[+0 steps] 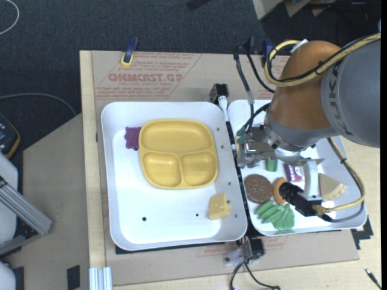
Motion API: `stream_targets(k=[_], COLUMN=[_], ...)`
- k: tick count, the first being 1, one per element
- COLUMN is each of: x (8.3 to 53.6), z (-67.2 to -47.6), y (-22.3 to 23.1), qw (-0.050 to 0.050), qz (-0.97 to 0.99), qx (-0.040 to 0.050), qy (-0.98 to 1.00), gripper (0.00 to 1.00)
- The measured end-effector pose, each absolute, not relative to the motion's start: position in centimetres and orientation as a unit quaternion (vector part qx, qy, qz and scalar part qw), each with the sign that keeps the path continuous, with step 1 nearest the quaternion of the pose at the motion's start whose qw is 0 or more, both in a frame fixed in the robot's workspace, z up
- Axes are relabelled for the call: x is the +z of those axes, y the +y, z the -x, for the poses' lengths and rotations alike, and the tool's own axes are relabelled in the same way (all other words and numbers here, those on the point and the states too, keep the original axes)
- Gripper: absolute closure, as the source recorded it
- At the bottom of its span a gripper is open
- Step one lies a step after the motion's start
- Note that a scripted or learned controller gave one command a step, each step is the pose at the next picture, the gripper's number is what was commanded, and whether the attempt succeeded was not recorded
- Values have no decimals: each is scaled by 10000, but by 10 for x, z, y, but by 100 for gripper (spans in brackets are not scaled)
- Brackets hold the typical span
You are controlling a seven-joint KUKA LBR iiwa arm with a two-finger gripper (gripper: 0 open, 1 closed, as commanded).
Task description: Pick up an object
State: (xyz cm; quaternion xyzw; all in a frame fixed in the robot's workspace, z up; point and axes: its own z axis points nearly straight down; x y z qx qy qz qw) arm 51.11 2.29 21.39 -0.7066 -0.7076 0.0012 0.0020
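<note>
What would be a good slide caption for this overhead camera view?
Grey-and-orange arm reaches over the right bin of small toys; a yellow divided plate sits in the left bin.

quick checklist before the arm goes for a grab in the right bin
1. Arm over the right bin: ok, the wrist hangs above its upper half.
2. Gripper finger state: cannot tell, the wrist hides it.
3. Something held already: cannot tell.
4. Targets in reach: ok, a brown round piece and a green leafy toy lie in the bin's lower part.
5. Cable clear of objects: not ok, it loops over the bin near a pale wedge.
6. Left bin undisturbed: ok, yellow tray lies flat.
</note>
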Motion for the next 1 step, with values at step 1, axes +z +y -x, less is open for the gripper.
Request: stream_targets(k=[1], x=[218], z=[-508], y=[17], qw=[15], qz=[7074], qx=[6], qy=[-7068], gripper=[100])
